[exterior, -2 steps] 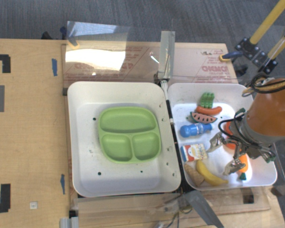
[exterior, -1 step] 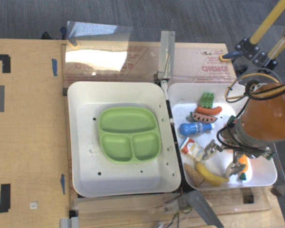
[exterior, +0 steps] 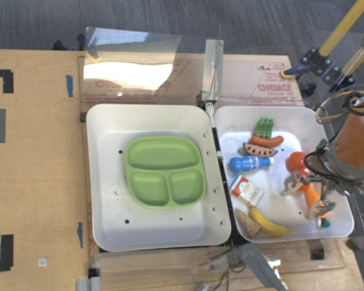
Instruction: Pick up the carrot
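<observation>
Carrot (exterior: 312, 194): sits in the right bin (exterior: 346, 226), over toward its right side, orange body with what looks like a green tip down near the bin's front right corner. Pretty small, so the exact outline is a guess.

Tool (exterior: 303, 190): hangs right over the carrot, metal fingers (exterior: 289, 188) straddling the orange bit. Honestly can't tell if it's clamped on the carrot or just parked around it, the fingers and cables clutter that spot too much.

Key relation: the carrot's long axis seems to run from the bin's middle down toward the front right corner, and the tool is basically on its upper end, not its middle. So the carrot lies just toward the camera from the tool.

Neighbours: red tomato-ish thing (exterior: 296, 160) just beside the tool on the far side, banana (exterior: 268, 222) near the front wall, blue bottle (exterior: 250, 163) and a little carton (exterior: 247, 190) further left.

Left bin (exterior: 103, 180): holds a green divided plate (exterior: 165, 170), well apart from all the action.

Worktop (exterior: 30, 162): brown board under both bins.

Guess at next bit: a lift only works if the fingers actually close across the carrot's narrow width.
</observation>
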Controlling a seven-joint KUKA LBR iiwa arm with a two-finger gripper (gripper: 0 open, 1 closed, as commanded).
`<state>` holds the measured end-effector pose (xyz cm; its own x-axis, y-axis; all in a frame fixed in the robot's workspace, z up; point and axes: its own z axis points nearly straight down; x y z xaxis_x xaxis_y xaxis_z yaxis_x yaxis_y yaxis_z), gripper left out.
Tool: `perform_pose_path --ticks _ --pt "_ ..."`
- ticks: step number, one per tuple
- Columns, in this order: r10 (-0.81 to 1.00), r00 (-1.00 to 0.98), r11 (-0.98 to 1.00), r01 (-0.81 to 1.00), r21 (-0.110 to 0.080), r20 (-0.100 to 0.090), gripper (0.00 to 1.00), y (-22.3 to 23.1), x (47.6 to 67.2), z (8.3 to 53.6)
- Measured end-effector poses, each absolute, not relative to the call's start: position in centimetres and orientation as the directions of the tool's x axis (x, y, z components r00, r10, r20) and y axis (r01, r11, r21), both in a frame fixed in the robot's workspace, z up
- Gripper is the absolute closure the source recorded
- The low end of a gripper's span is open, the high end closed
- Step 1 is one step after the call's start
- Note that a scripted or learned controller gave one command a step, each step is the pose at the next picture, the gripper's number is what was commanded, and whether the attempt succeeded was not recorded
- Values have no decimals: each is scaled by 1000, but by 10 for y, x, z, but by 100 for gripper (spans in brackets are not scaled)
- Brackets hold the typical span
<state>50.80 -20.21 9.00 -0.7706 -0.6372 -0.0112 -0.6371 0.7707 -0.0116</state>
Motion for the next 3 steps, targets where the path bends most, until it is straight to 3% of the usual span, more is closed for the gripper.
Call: perform_pose_path --ticks 2,3 --pt "-891 -453 453 -891 -17 -3 0 -177 488 91" --pt "-890 -455 455 -890 -23 -10 100 -174 491 103"
